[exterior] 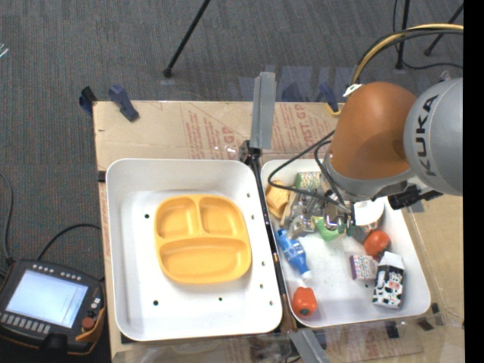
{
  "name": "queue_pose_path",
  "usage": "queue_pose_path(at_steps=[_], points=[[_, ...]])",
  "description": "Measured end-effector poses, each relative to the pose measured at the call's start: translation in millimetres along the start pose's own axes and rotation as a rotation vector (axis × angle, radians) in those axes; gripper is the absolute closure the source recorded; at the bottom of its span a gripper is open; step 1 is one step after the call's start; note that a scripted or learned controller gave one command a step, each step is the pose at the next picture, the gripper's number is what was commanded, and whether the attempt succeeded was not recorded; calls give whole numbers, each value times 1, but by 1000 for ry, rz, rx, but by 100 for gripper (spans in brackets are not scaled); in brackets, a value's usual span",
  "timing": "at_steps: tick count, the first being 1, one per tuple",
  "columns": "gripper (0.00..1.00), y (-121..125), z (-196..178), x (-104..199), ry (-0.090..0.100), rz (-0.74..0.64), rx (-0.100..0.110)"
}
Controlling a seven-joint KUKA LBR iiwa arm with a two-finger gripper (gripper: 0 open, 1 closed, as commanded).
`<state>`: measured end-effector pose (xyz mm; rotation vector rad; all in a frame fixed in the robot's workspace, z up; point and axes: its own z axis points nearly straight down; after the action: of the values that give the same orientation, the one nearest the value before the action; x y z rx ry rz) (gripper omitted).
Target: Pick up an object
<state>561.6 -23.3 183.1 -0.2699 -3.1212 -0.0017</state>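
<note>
In the right white plastic bin [420,278], the grey arm with its shiny orange band [370,131] hangs low over the far middle, and its metal two-finger gripper [316,216] sits down among the toys. I cannot tell how the gripper is set, because wires and metal parts hide it. A small round green thing [330,228] lies just to the right of the gripper, touching it or nearly so, and I think it is the likeliest thing to be picked up. A blue and white tube [292,252] lies just on the near side of the gripper, with its long side running from far-left to near-right. A yellow spongy-looking piece [277,200] rests to the left, against the bin wall. Farther off are a smooth red-orange round toy [376,242], another orange one [305,301] by the near edge, a small purple box [362,266], and a black and white cow-print carton [389,280] near the right corner. In the left white bin [125,278] lies a yellow plastic tray with three sections [203,237], flat and well apart from the arm.
</note>
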Motion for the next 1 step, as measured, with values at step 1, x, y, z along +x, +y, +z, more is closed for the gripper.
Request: queue_pose_path(at_steps=[1], points=[[100,-125,56,66,-3,-310,0]])
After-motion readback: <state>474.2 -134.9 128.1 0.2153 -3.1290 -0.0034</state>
